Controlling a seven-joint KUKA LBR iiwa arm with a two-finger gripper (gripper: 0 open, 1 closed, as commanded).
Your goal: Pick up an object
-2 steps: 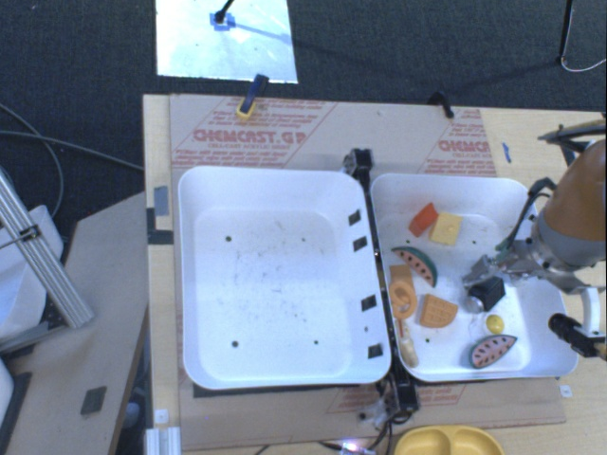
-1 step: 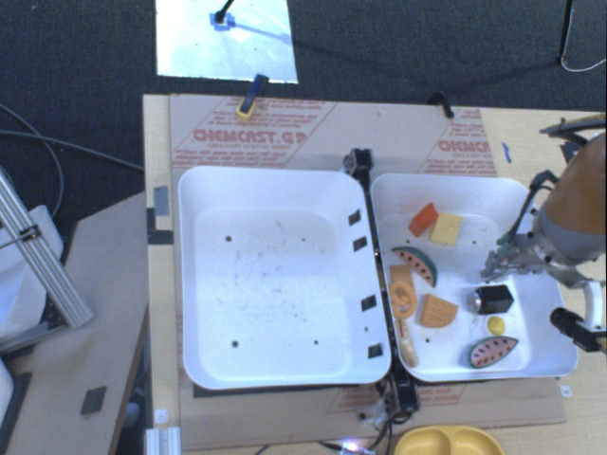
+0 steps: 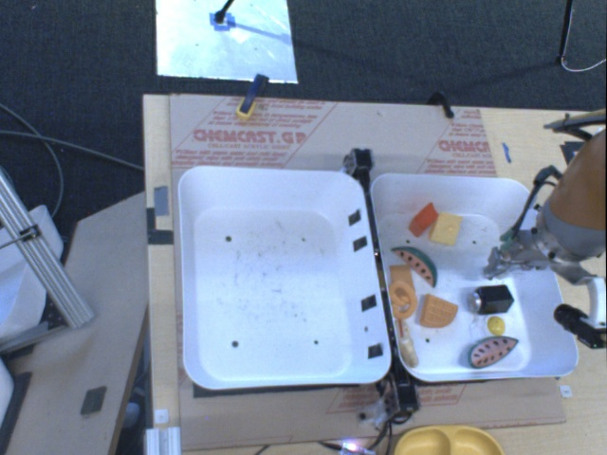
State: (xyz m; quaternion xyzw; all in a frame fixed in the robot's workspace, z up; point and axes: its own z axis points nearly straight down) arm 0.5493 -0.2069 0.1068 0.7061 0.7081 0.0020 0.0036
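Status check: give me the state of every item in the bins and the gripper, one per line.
Gripper: low in the right bin, above the black block.
Black block: lying loose.
Orange block: lying, beside yellow block.
Watermelon slice: lying flat.
Second watermelon slice: lying near front wall.
Lemon: loose.
Left bin: upright.

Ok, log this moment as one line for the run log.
arm: over right bin | pincer: above black block, nothing visibly held | left bin: no arm over it

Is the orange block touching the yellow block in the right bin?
Apart. The camera view shows a thin strip of white bin floor between the orange block and the yellow block.
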